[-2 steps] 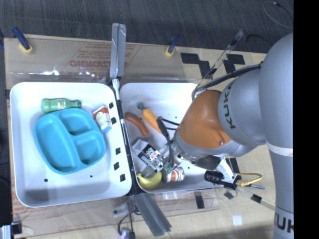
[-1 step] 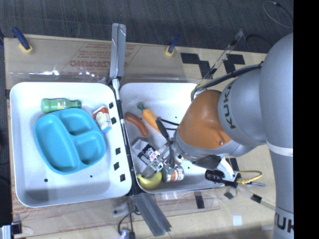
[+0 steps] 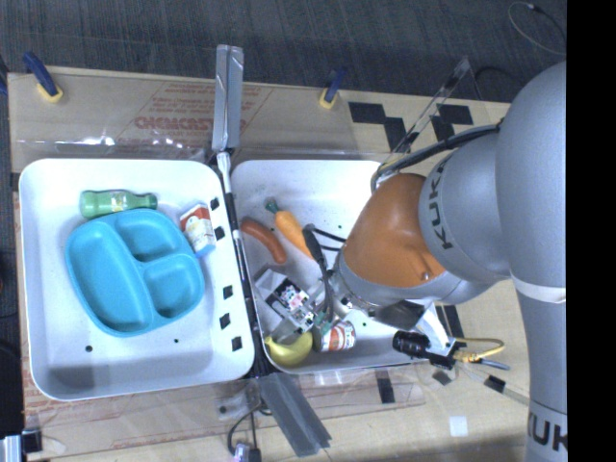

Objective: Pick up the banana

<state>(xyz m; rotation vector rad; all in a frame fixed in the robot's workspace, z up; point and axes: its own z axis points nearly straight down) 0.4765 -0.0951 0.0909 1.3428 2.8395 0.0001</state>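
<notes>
Banana [image 3: 289,348] lies at the 6 o'clock edge of the right bin [image 3: 318,173], curled against the front wall near the corner where the two bins meet. My gripper [image 3: 310,308] hangs just above it, toward 12 o'clock, with my orange-banded wrist bulking in from 3 o'clock. Whether my fingers are spread or closed I cannot tell from up here; nothing shows between them. A small can [image 3: 339,337] sits just beside the banana at its 3 o'clock, so that side is tight. Toward 12 o'clock of me lie a carrot [image 3: 292,231] and a sausage [image 3: 264,240], side by side, slanting, with bare white floor beyond them to the far wall. In the left bin [image 3: 38,287] a blue divided plate [image 3: 135,270] fills the middle, a green bottle [image 3: 116,201] at its 12 o'clock and a small red-and-white bottle [image 3: 198,228] at its 2 o'clock, by the dividing wall.
</notes>
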